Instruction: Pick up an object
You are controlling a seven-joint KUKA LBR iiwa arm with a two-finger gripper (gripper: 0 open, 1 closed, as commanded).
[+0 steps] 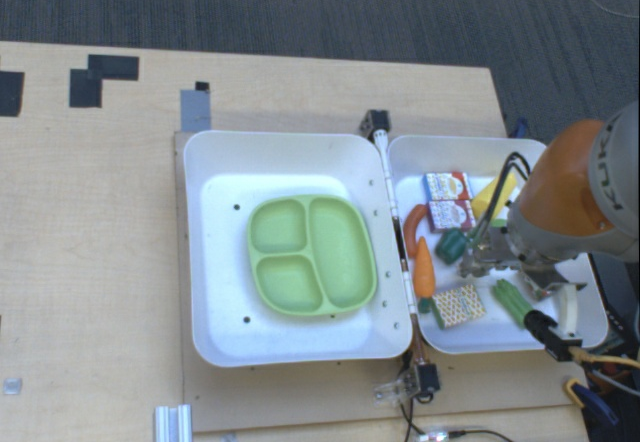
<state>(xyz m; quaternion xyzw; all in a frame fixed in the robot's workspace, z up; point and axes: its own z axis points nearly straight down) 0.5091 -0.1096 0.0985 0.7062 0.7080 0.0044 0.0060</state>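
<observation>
So the arm's parked over the right bin (592, 328), no pick locked in yet.

Gripper (497, 258) sits low among the toy food, wrist blocking the business end, so I can't tell what it's doing down there. Candidates all sit in that right bin: a plastic carrot (424, 270) by the left wall, a red chili (412, 223) above it, two small printed cartons (448, 200), a dark green piece (452, 246) right next to the gripper, a woven-pattern square (458, 306), a green cucumber-ish stick (511, 299) and something yellow (492, 196). I'd go straight down on one isolated item, since smooth rounded plastic slips easily. Left bin (205, 260) holds a glossy light-green divided plate (310, 256).
</observation>
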